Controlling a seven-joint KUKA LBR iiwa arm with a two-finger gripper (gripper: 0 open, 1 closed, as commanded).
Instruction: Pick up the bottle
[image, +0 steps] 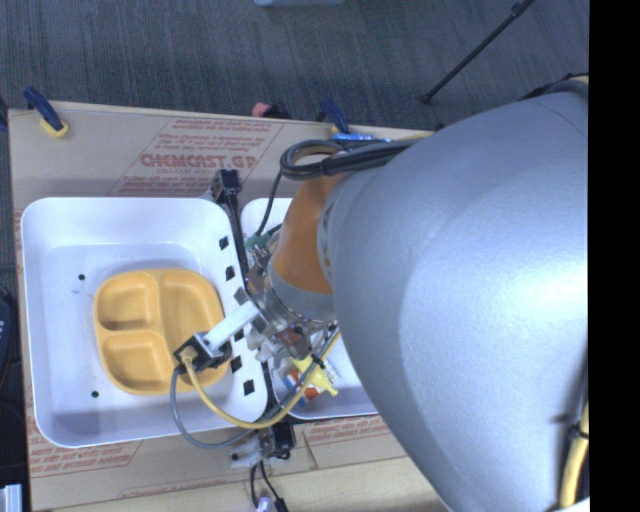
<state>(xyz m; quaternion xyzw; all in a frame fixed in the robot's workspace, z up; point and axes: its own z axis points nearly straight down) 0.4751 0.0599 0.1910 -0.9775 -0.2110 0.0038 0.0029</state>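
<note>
Arm (450, 290) low over right bin (262, 215)

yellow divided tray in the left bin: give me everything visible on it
The yellow plastic-looking divided tray has rounded corners and three shallow compartments: two on the side toward the top of the view, one wider one below them. It lies flat, open side up, on the floor of the left white bin, right of centre. Its compartments look bare. The arm's wrist hardware and yellow cable overlap its lower right corner; contact cannot be told.
</note>
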